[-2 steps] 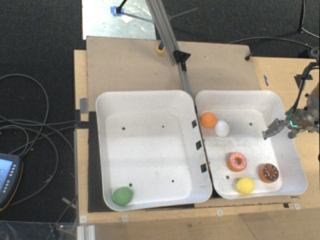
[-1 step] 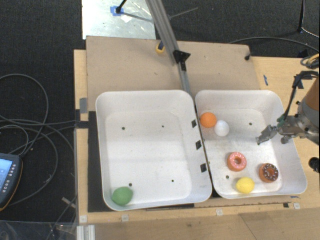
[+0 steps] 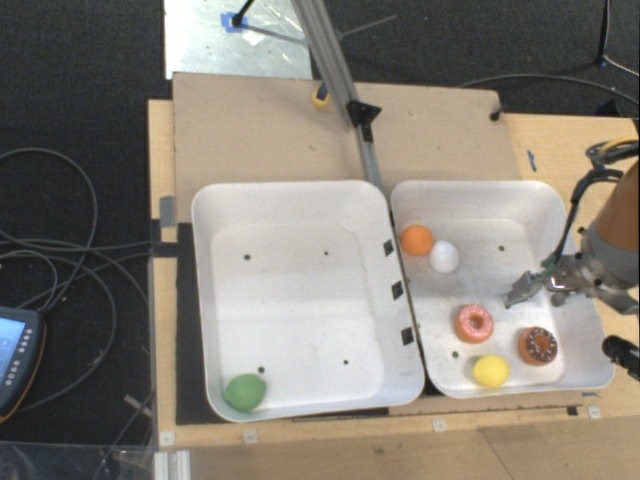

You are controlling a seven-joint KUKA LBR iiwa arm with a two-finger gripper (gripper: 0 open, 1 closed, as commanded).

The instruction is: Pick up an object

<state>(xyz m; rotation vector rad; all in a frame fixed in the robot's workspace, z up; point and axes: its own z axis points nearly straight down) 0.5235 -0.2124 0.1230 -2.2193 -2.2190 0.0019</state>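
The right bin (image 3: 480, 192) holds an orange ball (image 3: 417, 240), a white ball (image 3: 444, 257), a pink frosted donut (image 3: 474, 323), a chocolate donut (image 3: 538, 346) and a yellow ball (image 3: 490, 371). A green ball (image 3: 244, 392) lies alone in the front left corner of the left bin (image 3: 290, 194). My gripper (image 3: 533, 293) hangs over the right side of the right bin, just above and behind the chocolate donut and to the right of the pink donut. It is open, with nothing between its fingers.
A grey pole (image 3: 335, 63) slants from the top of the view down to the gap between the bins. Black clips (image 3: 397, 290) line the shared bin edge. Cables and a pendant (image 3: 15, 353) lie on the floor at the left.
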